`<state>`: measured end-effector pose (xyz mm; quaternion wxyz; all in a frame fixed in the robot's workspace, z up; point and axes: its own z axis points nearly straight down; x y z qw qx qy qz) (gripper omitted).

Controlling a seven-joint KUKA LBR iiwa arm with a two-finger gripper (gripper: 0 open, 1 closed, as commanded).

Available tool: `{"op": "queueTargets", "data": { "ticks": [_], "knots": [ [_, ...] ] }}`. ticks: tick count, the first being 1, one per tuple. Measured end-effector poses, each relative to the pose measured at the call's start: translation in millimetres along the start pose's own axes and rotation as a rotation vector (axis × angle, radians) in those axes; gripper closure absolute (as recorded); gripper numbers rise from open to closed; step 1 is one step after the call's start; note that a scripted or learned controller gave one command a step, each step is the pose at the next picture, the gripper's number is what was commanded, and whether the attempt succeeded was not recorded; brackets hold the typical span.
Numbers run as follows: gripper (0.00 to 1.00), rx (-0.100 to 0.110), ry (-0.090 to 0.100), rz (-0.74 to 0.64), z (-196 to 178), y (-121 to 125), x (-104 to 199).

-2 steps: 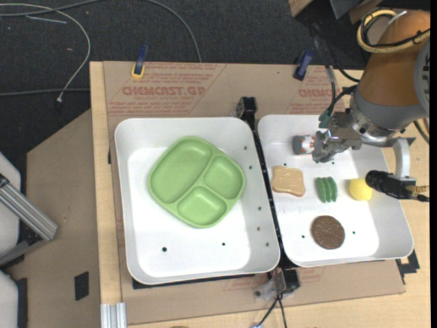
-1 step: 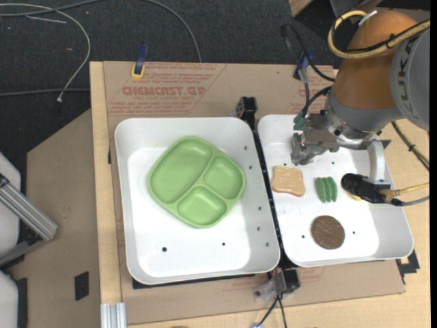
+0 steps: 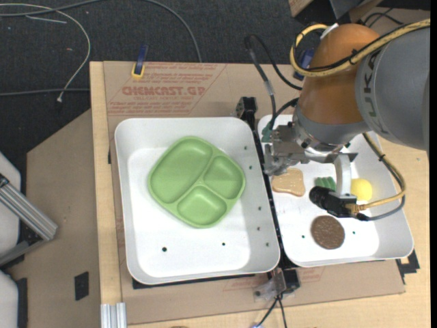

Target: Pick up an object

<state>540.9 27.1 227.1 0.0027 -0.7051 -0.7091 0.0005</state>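
Hovering: pincer (image 3: 278, 161) over right bin's (image 3: 389, 241) left edge | tan toast-shaped piece (image 3: 289, 183) just below | finger state: cannot tell

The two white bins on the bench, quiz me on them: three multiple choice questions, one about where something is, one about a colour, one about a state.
1. Where does the divided plate lie?
A. in the left bin
B. in the right bin
C. on the cardboard outside the bins

2. What colour is the flat round disc near the right bin's front?
A. green
B. brown
C. blue

3. How does the divided plate sit?
A. flat, compartments facing up
B. upside down
C. leaning on the bin wall

Answers:
1 A, the plate rests mid left bin.
2 B, the disc is dark brown.
3 A, its three compartments are visible from above.
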Motion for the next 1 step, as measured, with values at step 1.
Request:
{"op": "queueTargets", "data": {
  "ticks": [1],
  "knots": [
    [1.00, 0.002, 0.000, 0.000, 9.4, -25.4, 47.8]
  ]
}}
